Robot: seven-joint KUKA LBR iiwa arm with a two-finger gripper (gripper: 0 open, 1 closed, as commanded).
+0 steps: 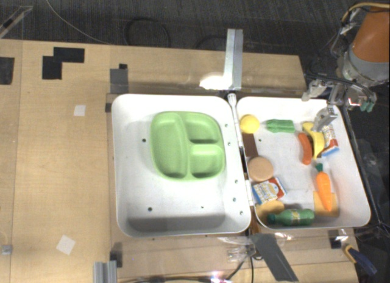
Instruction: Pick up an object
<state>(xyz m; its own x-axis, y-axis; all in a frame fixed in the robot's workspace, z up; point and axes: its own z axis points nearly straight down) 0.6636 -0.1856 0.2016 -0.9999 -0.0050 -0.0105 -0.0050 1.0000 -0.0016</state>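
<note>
Camera view: left bin holds green tray; right bin toy food; pincer state unclear.

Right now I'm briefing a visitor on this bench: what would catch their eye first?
The bright green divided plate filling the middle of the left bin. Then the right bin crowded with toy food, such as a carrot and a banana, with the gripper above its far right corner.

No text could be read. The small carton, down and to the left of the gripper, carried a red and blue printed label, too blurred to make out. The packet just below the gripper likewise showed print, illegible.
</note>
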